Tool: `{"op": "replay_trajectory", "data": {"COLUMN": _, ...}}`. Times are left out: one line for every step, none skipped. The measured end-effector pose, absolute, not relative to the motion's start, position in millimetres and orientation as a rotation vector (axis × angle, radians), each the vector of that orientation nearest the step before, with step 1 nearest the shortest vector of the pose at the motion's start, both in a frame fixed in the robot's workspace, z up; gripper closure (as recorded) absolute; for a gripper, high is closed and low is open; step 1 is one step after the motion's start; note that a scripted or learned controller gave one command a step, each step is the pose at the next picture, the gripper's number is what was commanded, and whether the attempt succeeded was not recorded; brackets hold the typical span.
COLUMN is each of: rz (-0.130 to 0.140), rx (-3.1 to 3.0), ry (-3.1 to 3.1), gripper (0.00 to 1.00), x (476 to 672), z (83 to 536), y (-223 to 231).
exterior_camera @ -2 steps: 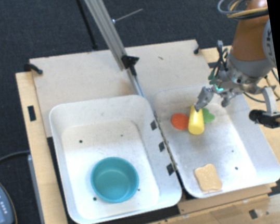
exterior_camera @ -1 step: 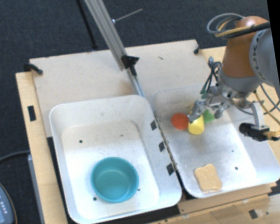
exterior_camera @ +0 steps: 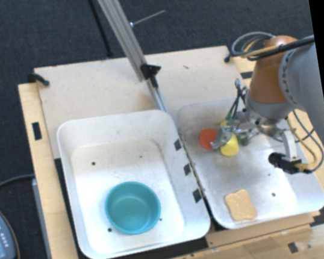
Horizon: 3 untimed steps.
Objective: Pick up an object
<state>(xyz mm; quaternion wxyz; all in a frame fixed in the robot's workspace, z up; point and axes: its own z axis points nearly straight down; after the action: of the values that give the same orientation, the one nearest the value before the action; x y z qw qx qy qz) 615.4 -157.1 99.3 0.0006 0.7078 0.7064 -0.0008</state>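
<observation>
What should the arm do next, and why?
Probably lift straight up, slowly. The gripper sits low in the right bin, over the yellow object beside the orange ball; a small lift would show whether it caught anything.

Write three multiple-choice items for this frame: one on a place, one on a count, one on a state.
1. Where is the teal bowl?
A. left bin
B. right bin
C. on the bench outside the bins

2. How many loose things lie in the right bin?
A. one
B. three
C. five

3. How does the gripper stand?
A. high above the left bin
B. low in the right bin, at the yellow thing
C. over the toast piece

Answers: 1 A, the bowl sits in the left bin. 2 B, orange ball, yellow thing, toast piece. 3 B, its tip meets the yellow thing.
</observation>
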Motion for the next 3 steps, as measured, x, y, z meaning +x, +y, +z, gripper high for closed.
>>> {"op": "replay_trajectory", "data": {"rz": 0.003, "rx": 2.222, "ry": 2.213, "gripper": 1.00, "x": 616.8, "z": 113, "y": -158}}
{"op": "replay_trajectory", "data": {"rz": 0.005, "rx": 2.218, "ry": 2.218, "gripper": 1.00, "x": 611.0, "z": 172, "y": -154}}
{"op": "replay_trajectory", "data": {"rz": 0.006, "rx": 2.215, "ry": 2.220, "gripper": 1.00, "x": 611.6, "z": 217, "y": -151}}
